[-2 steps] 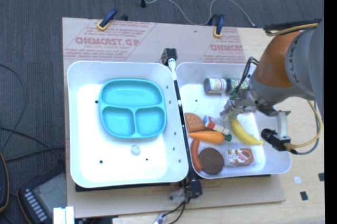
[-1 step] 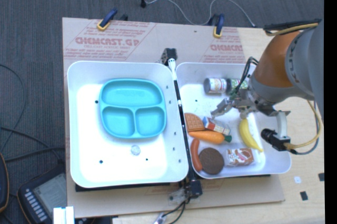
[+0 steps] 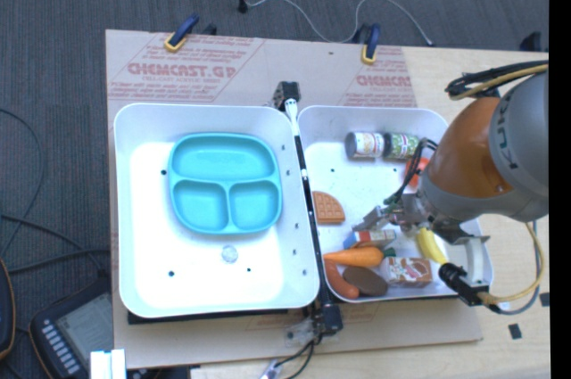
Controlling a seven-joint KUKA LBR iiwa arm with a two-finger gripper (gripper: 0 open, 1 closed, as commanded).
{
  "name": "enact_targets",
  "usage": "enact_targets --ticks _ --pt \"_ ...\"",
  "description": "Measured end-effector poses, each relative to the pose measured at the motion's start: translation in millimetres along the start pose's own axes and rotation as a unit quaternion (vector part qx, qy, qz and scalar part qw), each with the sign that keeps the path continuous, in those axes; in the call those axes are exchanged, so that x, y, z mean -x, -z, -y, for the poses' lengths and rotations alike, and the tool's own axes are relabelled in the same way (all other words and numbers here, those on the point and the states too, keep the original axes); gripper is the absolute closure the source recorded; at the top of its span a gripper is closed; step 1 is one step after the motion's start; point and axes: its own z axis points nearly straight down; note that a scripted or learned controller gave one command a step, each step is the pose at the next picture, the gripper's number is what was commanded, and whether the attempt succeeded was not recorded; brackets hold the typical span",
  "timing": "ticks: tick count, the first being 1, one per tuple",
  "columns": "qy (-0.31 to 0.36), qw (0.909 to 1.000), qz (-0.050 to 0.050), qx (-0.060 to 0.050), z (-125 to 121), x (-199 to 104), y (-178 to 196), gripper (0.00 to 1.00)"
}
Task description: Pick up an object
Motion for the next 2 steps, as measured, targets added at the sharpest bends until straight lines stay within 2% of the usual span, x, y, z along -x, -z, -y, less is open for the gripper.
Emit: enact_targets --ticks 1,2 --pt "-0.001 1.0000 0.000 0.001 -0.8 0.7 10.4 1.00" --pt "0.000 1.0000 0.000 0.001 -0.7 0.6 10.2 0.00"
